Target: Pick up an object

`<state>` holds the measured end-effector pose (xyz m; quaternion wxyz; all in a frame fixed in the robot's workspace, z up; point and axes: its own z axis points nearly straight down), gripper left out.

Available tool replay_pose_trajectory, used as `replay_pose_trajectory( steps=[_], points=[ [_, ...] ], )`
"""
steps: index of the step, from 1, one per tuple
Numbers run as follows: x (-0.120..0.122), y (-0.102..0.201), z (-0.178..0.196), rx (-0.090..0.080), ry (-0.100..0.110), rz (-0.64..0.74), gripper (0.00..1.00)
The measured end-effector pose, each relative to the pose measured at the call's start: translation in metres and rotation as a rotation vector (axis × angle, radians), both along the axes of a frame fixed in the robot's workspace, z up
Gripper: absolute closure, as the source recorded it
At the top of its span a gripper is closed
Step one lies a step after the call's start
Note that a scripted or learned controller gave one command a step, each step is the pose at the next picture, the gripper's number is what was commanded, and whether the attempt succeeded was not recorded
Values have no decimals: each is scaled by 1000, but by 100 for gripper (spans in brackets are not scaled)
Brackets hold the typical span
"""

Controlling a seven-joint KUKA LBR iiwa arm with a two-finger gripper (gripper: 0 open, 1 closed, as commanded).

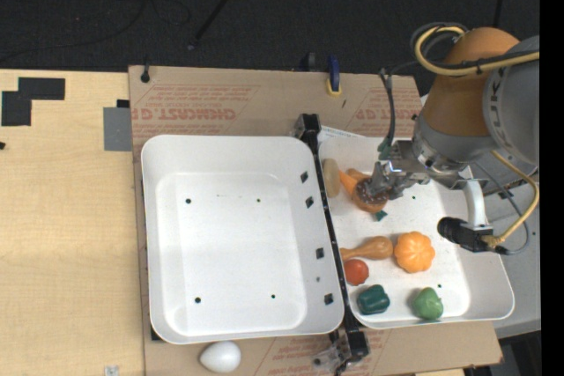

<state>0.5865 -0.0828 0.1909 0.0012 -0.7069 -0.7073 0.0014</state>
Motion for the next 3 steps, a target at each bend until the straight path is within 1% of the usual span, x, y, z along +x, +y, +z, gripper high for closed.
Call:
replay_pose_trajectory(
  steps=[1, 2, 3],
  points=[
    [17, -25, 2, 0, -2, -1, 100],
    [-108, -1, -2, 4, 10, -3, 100],
    [-43, 68, 14, 3, -5, 8, 100]
  ],
)
